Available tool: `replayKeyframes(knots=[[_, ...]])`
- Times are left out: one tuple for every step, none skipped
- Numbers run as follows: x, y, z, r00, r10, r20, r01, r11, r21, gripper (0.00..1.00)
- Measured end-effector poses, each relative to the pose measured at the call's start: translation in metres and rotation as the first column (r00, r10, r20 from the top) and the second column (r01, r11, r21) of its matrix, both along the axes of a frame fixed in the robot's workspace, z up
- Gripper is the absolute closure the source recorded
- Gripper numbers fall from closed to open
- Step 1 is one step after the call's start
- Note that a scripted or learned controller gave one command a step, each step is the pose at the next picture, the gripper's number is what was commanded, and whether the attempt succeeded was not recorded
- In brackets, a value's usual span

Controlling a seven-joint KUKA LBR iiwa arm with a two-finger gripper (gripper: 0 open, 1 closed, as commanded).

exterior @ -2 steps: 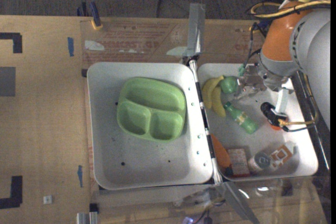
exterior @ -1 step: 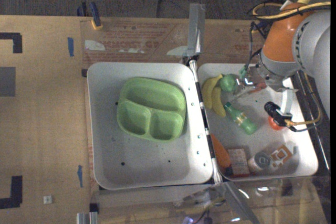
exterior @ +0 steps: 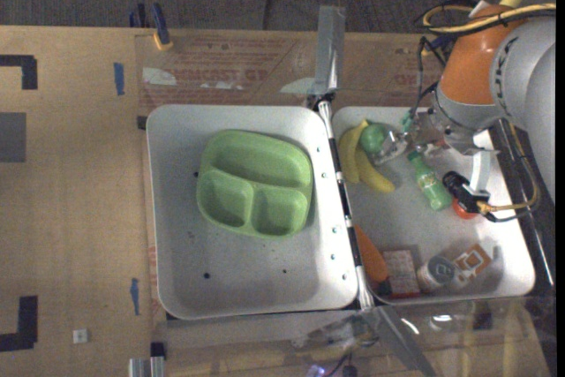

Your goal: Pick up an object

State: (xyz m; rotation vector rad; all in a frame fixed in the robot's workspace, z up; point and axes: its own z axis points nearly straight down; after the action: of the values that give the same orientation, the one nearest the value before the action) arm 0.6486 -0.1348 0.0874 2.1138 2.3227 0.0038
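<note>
- Hand (exterior: pixel 391 147) down in the right bin (exterior: pixel 519 265), at its far-left part, arm coming in from the right.
- Grip state: cannot tell (tip seen from above, partly merged with the items under it).
- Tip right against a green round item (exterior: pixel 372 137); looks like contact, but no clear view of the item clamped, so not calling it held.
- Banana (exterior: pixel 357 156) just left of the hand, lying along the bin's left wall, touching or nearly touching the green round item.
- Green bottle (exterior: pixel 429 187) on its side just right of the hand, on the bin floor, apart from the tip.
- Near end of the same bin: orange carrot-like piece (exterior: pixel 372 259) along the left wall, small box (exterior: pixel 402 271) beside it, then a toppled bottle with an orange label (exterior: pixel 459 267).
- Left bin (exterior: pixel 177 269): one green divided plate (exterior: pixel 256 183), flat, toward the far side, well apart from the hand.
- Both bins side by side on the counter (exterior: pixel 71 190), walls touching at the middle.
</note>
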Motion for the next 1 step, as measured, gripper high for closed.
replayKeyframes(knots=[[0.0005, -0.0021, 0.0081, 1.000, 0.001, 0.002, -0.001, 1.000, -0.007, 1.00]])
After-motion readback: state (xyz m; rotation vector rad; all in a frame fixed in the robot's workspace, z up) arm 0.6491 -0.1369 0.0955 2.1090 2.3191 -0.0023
